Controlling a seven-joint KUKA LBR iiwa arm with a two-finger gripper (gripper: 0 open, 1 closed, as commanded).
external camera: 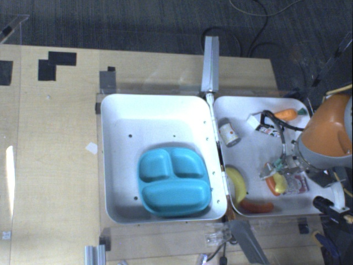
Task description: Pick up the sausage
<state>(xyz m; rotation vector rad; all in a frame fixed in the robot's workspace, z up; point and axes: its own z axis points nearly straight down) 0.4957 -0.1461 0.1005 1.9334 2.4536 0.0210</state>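
**Sausage hemmed in at the near wall, gripper busy over the wrong pile**

In the left bin (118,148) lies a blue divided tray (174,181), well apart from anything the task needs.

Across the divider, the right bin (248,148) is crowded. A small grey can (228,133) sits near the divider, and a banana (237,183) lies nearer, curving toward the bin's near edge. The sausage (257,207), reddish-brown, lies along the near wall just right of the banana's tip, seemingly touching or almost touching it.

Further right, the gripper (284,167) hangs over a heap of small items, red and yellow pieces with clear wrapping (278,182). How far its fingers are spread, or whether anything is caught between them, I cannot tell; wires and clutter hide the tips. A carrot (285,114) lies at the far side.

The likely risks: a descent from here would land on the heap, not the sausage; and a grasp at the sausage could strike the bin wall or nudge the banana, rolling the sausage aside.
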